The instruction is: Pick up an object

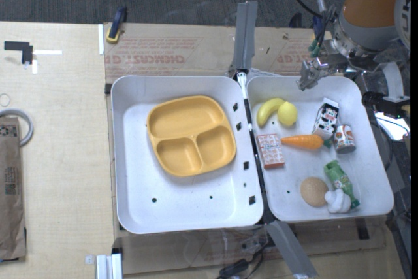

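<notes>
On the far left of your table (59, 140) you have a brown paper bag (10, 186) lying at the edge, and a blue and yellow tool (117, 24) near the top, beside the cardboard sheet (170, 49) behind the bins.

Next comes your left bin (124, 206), which holds a yellow divided plate (191, 135) with three compartments, sitting flat near the bin's middle.

Moving on to your right bin (287, 206), you will find the objects to pick from. A yellow banana (268, 110) and a lemon (287, 114) lie touching each other near the top left. Below them a small red and white box (270, 150) sits just beside an orange carrot (302, 141), which lies crosswise. To the right of the carrot stand a black and white milk carton (326, 117) and a small can (344, 138), close together. Lower down you see a tan egg-shaped object (314, 192), and beside it a green packet (339, 183) and a white item (337, 202) touching one another.

Your gripper (309, 77) hangs over the top edge of the right bin, above the milk carton and apart from every object; you cannot tell from here whether it is spread or pressed together, and nothing shows in it
</notes>
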`<state>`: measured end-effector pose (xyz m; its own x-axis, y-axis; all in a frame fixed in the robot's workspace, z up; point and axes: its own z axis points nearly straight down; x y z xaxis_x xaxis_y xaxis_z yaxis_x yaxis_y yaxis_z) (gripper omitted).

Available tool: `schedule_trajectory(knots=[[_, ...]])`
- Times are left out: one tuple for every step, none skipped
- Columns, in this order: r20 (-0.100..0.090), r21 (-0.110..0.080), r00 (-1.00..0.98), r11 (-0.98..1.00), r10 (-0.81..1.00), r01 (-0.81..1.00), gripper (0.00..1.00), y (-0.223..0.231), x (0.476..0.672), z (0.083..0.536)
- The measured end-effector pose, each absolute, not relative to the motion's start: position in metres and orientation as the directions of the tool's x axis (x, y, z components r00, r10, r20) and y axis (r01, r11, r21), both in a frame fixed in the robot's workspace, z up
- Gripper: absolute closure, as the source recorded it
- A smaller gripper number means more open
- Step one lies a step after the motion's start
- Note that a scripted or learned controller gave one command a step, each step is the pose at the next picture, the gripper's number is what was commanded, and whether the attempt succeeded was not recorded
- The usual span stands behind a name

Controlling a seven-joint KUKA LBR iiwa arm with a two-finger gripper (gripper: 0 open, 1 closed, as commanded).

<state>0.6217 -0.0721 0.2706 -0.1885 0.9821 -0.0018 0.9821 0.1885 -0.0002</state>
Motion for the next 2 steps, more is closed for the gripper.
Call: schedule_trajectory(knots=[[-0.002,-0.003,0.09,-0.09,0.996,0.996,1.0,-0.082,0.64,0.191],[-0.003,0.0,0.015,-0.015,1.0,1.0,1.0,-0.214,0.651,0.185]])
